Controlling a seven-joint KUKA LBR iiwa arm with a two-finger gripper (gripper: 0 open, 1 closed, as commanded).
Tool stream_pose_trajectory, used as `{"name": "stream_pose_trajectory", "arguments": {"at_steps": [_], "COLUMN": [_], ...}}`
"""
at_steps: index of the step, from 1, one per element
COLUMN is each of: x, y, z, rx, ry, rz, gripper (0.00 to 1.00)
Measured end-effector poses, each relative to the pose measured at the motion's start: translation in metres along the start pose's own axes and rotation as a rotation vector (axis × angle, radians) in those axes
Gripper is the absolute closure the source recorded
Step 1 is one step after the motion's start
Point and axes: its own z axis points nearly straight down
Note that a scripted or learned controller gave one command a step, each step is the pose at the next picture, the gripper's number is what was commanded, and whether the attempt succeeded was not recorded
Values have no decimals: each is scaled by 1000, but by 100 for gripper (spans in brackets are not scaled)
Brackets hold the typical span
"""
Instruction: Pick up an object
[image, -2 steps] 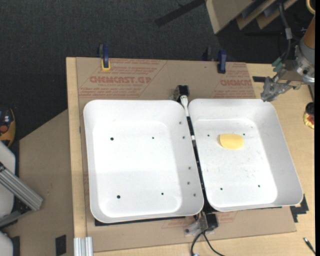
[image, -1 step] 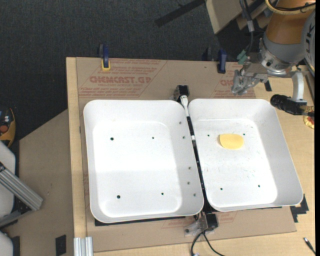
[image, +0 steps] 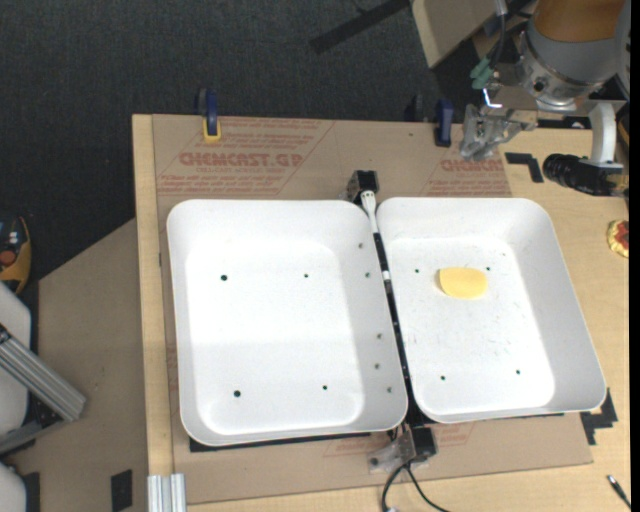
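Camera view, from my remote seat: I see the arm coming in at the top right, grey body with the orange band at the frame's upper edge. The gripper hangs over the brown board just beyond the far rim of the right bin, not over the bin floor. Pincer state: can't tell, the tip is small and blurred against the board's print.

Pick target: the only loose item I see is a yellow disc, flat on the right bin's floor, in the far half, roughly centred left to right. It's well apart from the gripper and nothing touches it.

The left bin sits beside the right one, their rims meeting along a dark seam with a black clip at the far end and a cable fitting at the near end. Both bins show small dark dots on their floors.

Two blue clamps hold the board's far edge. A metal extrusion sits at the left edge.
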Motion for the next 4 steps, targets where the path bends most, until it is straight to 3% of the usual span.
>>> {"name": "stream_pose_trajectory", "arguments": {"at_steps": [1,2,3,4], "x": [41,-5,58,-28], "y": [1,1,1,2], "z": [46,21,52,2], "rx": [11,2,11,-1], "ry": [1,-2,2,-3], "rz": [0,8,-2,9], "gripper": [100,100,100,100]}}
